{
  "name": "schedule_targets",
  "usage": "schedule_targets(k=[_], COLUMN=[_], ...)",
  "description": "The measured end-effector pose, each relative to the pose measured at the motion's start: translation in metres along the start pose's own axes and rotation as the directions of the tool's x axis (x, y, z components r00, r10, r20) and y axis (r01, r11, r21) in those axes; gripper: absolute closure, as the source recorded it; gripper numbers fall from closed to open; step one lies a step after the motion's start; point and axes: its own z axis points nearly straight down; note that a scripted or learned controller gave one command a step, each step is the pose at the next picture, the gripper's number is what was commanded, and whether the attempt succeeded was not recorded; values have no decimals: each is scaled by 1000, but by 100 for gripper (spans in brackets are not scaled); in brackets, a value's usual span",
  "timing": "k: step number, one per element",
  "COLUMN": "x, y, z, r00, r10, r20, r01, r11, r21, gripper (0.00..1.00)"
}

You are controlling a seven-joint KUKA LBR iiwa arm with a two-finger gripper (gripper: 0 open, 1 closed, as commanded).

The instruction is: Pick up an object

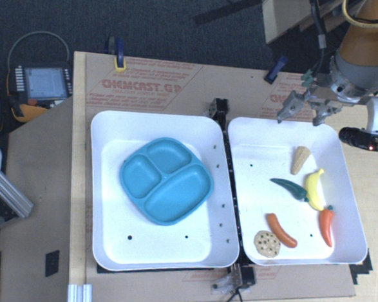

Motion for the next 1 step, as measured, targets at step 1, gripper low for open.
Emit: schedule_targets(k=[1], x=[0], y=[2], z=[-5], r00=[1000], r10=[-1], r20=[1], r01=[1], r11=[1000], r21=[-9], gripper=[0])
